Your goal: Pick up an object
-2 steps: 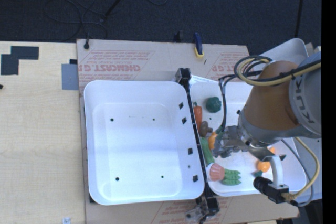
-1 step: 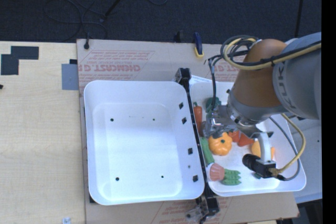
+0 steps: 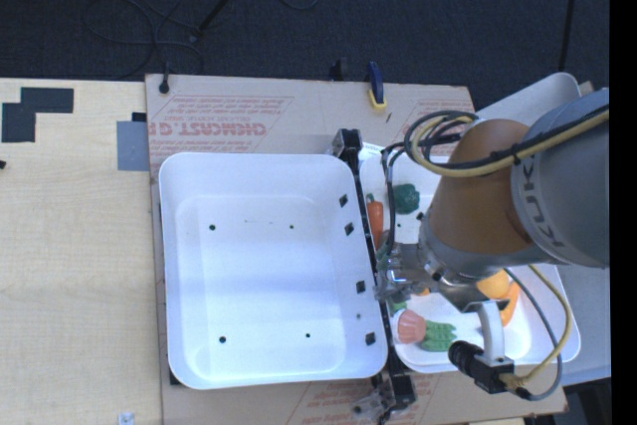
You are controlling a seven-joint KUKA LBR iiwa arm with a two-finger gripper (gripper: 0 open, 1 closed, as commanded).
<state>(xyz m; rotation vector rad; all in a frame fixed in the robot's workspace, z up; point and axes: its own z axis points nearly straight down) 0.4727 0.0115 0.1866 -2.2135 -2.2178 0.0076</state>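
Tool (image 3: pixel 398 286) above pink toy (image 3: pixel 410 323) (near)

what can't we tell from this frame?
- Gripper: hidden in the camera view beneath the arm's wrist; open, shut or holding anything cannot be told.
- Right bin: most of its floor is covered by the arm.
- Orange object: partly under the wrist, shape unclear.
- Green object, red-orange item, pink-and-green toy: too small to identify.
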